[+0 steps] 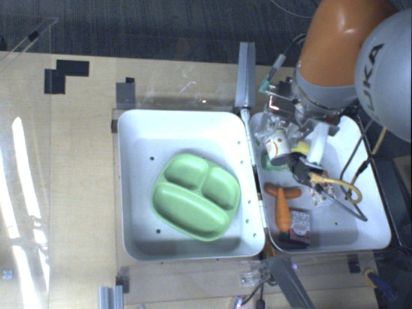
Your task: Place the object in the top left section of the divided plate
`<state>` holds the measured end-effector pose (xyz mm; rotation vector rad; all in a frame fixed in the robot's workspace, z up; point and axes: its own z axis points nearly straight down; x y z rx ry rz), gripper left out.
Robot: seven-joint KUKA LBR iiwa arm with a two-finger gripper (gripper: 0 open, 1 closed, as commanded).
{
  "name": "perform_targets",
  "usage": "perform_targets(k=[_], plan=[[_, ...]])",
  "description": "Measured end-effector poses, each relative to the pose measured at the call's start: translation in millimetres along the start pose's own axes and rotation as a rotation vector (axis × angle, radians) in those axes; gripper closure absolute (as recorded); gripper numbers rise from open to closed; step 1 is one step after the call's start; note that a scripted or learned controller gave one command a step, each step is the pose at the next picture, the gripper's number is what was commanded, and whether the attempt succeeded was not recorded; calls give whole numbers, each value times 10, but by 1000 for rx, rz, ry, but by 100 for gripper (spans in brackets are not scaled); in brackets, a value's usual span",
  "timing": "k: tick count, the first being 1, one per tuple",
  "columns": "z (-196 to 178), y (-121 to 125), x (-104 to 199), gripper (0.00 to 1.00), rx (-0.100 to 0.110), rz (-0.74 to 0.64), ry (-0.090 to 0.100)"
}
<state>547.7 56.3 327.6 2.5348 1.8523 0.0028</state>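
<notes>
- Camera view: the gripper (291,148) hangs low over the upper left corner of the right bin (376,234). Open or closed? Cannot tell from here, and nothing is visibly held.
- Likeliest object is the small white can (277,145), right against the gripper on its left side.
- A carrot (282,212) lies well below in the frame, long axis running up-down, with a dark packet (299,227) just beside it.
- The key relation: the green divided plate (168,201) sits in the left bin (132,172), across the wall between the bins.
- Its top left section (186,170) lies leftward and slightly down-frame from the gripper, so the carry looks mostly sideways.
</notes>
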Motion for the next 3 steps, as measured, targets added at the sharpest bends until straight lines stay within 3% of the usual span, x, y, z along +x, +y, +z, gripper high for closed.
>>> perform_targets(k=[1, 2, 3], plan=[[-309, 199, -683, 100, 0, -249, -1], [717, -528, -289, 100, 3, -130, 0], [1094, -75, 322, 100, 4, -12, -1]])
